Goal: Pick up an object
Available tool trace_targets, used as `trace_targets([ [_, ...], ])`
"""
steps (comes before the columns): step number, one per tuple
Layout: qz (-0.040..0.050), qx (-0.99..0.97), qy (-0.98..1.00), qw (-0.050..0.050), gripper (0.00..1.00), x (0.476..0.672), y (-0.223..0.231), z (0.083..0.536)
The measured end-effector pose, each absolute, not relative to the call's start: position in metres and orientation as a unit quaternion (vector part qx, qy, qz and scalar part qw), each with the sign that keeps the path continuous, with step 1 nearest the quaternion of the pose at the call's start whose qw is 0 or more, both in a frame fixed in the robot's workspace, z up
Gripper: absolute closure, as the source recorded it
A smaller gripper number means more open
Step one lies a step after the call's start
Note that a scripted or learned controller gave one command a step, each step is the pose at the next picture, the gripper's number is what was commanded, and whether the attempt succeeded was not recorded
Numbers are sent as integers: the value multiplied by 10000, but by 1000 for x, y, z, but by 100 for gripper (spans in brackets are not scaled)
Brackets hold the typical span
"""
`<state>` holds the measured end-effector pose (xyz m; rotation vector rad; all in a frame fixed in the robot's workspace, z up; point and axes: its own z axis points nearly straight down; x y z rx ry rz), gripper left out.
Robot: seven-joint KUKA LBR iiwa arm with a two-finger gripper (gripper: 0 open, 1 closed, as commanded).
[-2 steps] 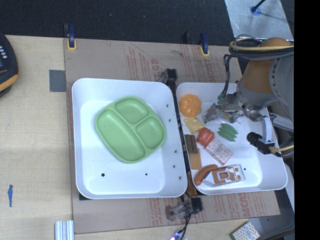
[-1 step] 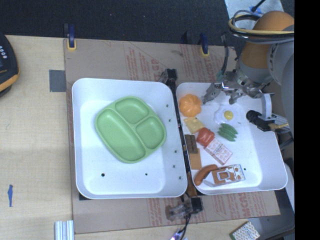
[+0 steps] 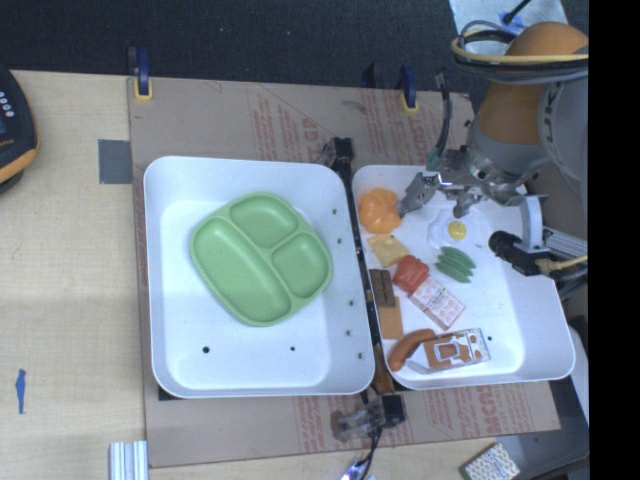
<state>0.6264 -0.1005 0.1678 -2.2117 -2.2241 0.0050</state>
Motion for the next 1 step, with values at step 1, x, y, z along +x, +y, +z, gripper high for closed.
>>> trace_targets([
  [1,31,-7055,-7087,31,0,615,-94,111],
])
